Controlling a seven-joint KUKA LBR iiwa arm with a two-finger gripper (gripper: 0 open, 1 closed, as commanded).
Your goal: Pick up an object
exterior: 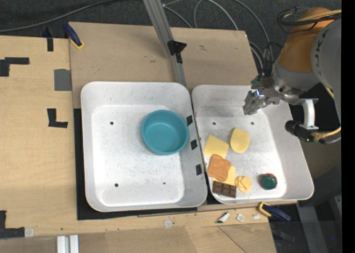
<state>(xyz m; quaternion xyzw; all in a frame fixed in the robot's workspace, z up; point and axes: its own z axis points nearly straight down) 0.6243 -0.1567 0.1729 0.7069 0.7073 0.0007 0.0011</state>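
Two white bins (91,135) lie below your gripper (252,104), grip state unreadable; nearest, the pale yellow oval piece (239,140) lies lengthwise toward it, unobstructed.

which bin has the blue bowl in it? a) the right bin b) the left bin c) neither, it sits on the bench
b: the blue bowl sits inside the left bin, alone there, while the small food-like pieces lie in the right bin.
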